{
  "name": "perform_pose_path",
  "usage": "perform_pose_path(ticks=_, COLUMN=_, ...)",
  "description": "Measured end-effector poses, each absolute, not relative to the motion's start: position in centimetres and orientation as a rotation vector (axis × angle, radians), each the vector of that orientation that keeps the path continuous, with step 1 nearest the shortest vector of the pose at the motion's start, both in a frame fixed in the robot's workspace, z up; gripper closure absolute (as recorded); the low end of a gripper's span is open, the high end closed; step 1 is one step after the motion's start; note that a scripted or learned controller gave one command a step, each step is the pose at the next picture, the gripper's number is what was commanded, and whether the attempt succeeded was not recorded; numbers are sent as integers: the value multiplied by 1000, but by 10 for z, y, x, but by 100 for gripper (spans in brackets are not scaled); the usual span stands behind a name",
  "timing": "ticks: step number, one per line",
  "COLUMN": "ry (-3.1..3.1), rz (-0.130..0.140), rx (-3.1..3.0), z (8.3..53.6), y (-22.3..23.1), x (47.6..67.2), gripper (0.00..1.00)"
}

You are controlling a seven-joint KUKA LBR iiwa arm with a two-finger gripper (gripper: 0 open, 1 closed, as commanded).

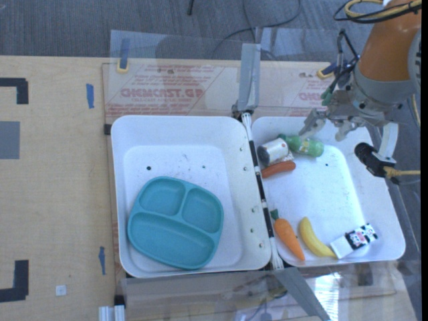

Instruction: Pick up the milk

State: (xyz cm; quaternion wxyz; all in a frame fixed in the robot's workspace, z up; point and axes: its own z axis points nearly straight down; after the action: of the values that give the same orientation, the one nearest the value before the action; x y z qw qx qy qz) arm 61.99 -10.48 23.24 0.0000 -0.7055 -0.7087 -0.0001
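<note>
milk (356, 239) lies in the right bin (394, 246) on a wooden bench (53, 179); jaws (330, 124) spread open, holding nothing.

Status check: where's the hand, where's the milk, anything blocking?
Hand hovering at right bin's far edge, holding nothing. Milk lying in near right corner, untouched. Banana beside it, not on it; top access clear.
</note>
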Motion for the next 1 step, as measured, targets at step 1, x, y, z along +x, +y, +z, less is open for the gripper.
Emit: perform_pose_path(ticks=1, ry=-2250, rz=-3, rx=-2196, z=95, y=-133, x=594, gripper=0)
